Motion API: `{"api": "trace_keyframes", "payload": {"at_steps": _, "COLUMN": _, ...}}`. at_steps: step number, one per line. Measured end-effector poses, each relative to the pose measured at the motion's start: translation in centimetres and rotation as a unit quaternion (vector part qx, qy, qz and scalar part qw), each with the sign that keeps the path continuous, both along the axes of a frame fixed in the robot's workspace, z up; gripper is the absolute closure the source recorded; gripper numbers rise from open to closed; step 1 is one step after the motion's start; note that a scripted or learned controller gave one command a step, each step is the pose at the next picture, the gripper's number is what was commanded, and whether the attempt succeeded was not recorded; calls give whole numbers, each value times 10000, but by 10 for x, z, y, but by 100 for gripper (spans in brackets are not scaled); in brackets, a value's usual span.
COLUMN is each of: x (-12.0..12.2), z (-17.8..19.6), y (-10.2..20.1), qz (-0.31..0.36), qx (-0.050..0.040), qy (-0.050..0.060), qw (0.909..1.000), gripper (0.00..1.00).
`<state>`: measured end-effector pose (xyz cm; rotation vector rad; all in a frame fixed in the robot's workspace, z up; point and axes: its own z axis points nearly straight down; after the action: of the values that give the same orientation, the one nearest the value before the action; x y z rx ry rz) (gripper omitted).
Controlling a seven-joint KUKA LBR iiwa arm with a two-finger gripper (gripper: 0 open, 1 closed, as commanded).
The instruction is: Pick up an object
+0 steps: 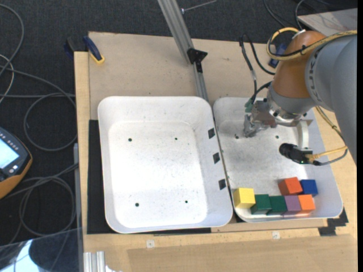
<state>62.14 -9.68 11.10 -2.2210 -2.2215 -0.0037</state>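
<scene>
Blocks [276, 197] well apart from claw [250, 130]

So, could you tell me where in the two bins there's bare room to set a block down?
The left bin is bare across its whole floor. In the right bin, the middle strip is free, between the gripper at the far end and the blocks. It is crowded along the near edge, where the yellow block, green block and others cluster.

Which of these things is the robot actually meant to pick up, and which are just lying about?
For the job:
yellow block
green blocks
red block
blue block
purple block
orange block
gripper
right bin

Lying about:
left bin
blue clamp
cables
</scene>
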Motion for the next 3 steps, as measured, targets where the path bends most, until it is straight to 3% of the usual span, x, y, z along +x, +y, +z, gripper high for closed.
{"api": "trace_keyframes", "payload": {"at_steps": 2, "x": 11, "z": 128, "y": 4, "qz": 7, "qx": -15, "qy": -42, "qw": 10000, "gripper": 100}}
{"api": "trace_keyframes", "payload": {"at_steps": 3, "x": 12, "z": 161, "y": 4, "qz": 7, "qx": -12, "qy": -23, "qw": 10000, "gripper": 100}}
